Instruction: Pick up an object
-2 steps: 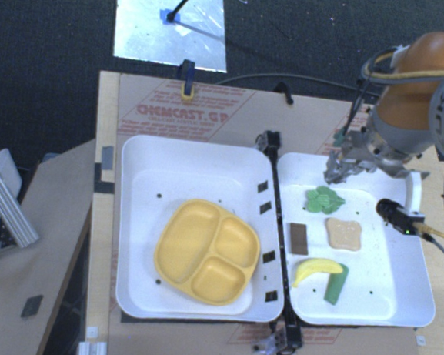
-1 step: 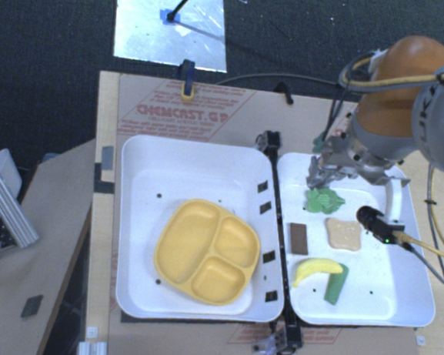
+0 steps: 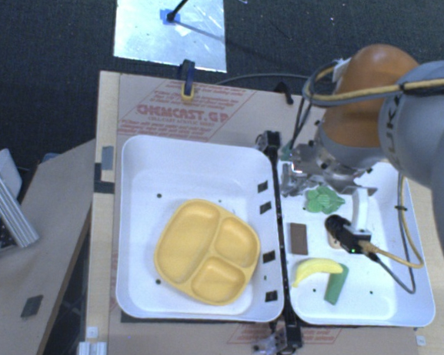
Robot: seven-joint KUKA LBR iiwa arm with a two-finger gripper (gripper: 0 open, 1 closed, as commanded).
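While the yellow tray (image 3: 208, 250) sits alone in the left bin (image 3: 146, 205), I see my end effector (image 3: 297, 179) low over the right bin (image 3: 396, 304), near the green object (image 3: 324, 198); I cannot tell its state. Next, I'd judge, is closing on that piece.

Grey arm (image 3: 436, 114), orange band (image 3: 370, 77), yellow cables, metallic wrist.

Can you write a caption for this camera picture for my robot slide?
Robot arm reaches over the right bin holding a banana, while a yellow divided plate sits in the left bin.
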